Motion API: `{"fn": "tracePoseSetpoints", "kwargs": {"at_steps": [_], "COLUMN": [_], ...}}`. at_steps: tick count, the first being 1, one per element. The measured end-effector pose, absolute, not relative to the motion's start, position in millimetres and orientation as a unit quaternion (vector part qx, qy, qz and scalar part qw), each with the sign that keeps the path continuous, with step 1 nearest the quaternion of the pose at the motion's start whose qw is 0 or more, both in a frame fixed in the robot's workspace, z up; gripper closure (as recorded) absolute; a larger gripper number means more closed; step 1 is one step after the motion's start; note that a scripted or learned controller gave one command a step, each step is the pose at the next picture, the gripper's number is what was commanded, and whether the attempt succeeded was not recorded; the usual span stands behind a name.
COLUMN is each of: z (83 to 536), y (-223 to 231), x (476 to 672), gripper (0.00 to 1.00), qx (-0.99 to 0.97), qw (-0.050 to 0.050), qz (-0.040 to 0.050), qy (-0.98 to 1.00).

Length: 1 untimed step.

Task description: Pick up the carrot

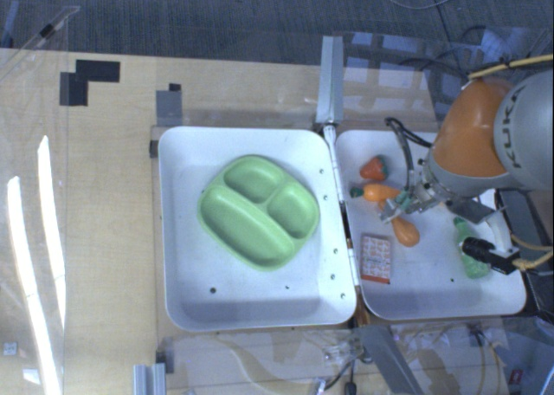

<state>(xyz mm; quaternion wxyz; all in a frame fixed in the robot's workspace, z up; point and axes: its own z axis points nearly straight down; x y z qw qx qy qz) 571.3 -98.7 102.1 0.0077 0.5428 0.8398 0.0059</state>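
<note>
The carrot [378, 193] is orange with a small green tip pointing left. It lies in the right white bin [433, 294], near the bin's upper left. My gripper [403, 205] hangs low over the bin, just right of the carrot's thick end and touching or nearly touching it. The grey arm with its orange band [472, 138] reaches in from the right and hides the bin's upper right part.
A red and orange toy fruit [373, 167] lies just above the carrot. An orange oval piece [405, 231] sits below the gripper, with a printed card [376, 259] lower left. A green item [473, 265] lies at the right. The left bin [182, 298] holds a green divided plate [259, 210].
</note>
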Motion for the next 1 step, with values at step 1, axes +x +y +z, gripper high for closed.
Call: {"fn": "tracePoseSetpoints", "kwargs": {"at_steps": [1], "z": [186.4], "y": [-57.6], "x": [548.9], "gripper": [1.0], "qx": [0.344], "qw": [0.004], "qz": [0.0016], "qy": [0.939]}}
